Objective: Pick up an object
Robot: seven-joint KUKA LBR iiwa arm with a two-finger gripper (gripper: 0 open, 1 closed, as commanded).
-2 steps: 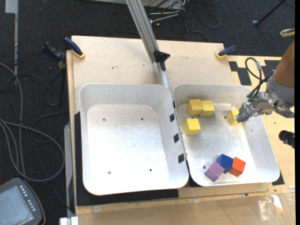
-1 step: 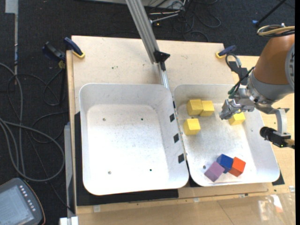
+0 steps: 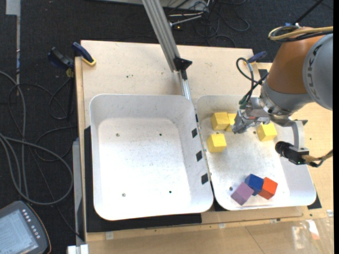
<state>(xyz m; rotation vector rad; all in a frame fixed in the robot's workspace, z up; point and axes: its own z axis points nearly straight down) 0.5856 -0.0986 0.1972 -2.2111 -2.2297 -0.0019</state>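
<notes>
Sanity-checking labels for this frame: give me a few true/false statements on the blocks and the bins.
1. All the blocks lie in the right bin. True.
2. Three yellow blocks are in view. True: one at the bin's upper left, one just below it, one further right.
3. The purple block sits alone in the left bin. False: it is in the right bin, beside the blue block and the orange-red block.
4. The hand hovers over the left bin. False: it is low among the yellow blocks in the right bin.
</notes>
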